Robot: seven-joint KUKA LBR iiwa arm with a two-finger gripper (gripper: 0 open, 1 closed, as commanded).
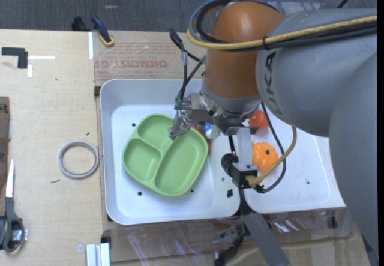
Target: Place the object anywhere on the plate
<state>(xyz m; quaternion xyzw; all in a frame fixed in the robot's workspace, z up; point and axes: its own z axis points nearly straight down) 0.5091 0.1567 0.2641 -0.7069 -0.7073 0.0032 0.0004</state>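
At the far left edge of the wooden bench (48, 90), a pair of scissors (10, 223) lay near the bottom. A little to the right of them sat a roll of clear tape (78, 159), flat on the wood. Near the top of the bench, a blue clamp (103, 32) lay just beside a flat piece of cardboard (144, 57) with red letters on it.

Next came the left bin (114, 139), white and shallow. Inside it was the green plate (165, 155), which had three parts: two small ones on the left and top, and one big one on the right. The plate was tilted a bit in the bin.

The gripper (177, 130) hung over the top right edge of the plate, pointing down at it. It was dark and small there, and I could not tell if it was spread or pressed together, or if it was pinching anything. Something small and blue (208, 131) showed just to the right of it, by the plate's rim, partly hidden under the arm.

Above that was the big arm (312, 72), grey with an orange band (240, 48) shaped like a ball. Black and yellow cables looped around it.

The right bin (306, 187) touched the left one. In it sat an orange object (264, 155) that looked like a small pumpkin, next to the middle wall. A smaller red-orange thing (258, 119) peeked out just above it, half under the arm. Both were well off the plate.
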